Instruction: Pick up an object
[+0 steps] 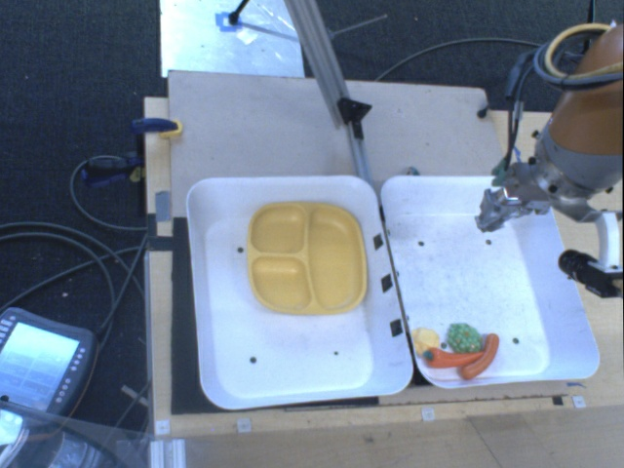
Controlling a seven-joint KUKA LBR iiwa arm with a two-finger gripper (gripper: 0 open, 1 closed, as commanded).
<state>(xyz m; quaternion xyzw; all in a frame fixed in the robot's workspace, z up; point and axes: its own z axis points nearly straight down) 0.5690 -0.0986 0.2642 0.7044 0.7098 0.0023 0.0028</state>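
Observation:
Small toy foods lie clustered at the near edge of the right bin (546, 261): a green broccoli-like piece (464, 337), a red-orange sausage (481, 356), an orange carrot-like piece (444, 358) and a yellow piece (425, 339). My gripper (491, 213) hangs over the far right part of that bin, well behind the foods and apart from them. Nothing shows between its fingers.
A yellow three-compartment plate (307, 257) rests in the left bin (224, 359). A slanted metal pole (322, 52) crosses the bench behind the bins. Cables and a tablet-like pendant (39, 359) lie on the floor at left.

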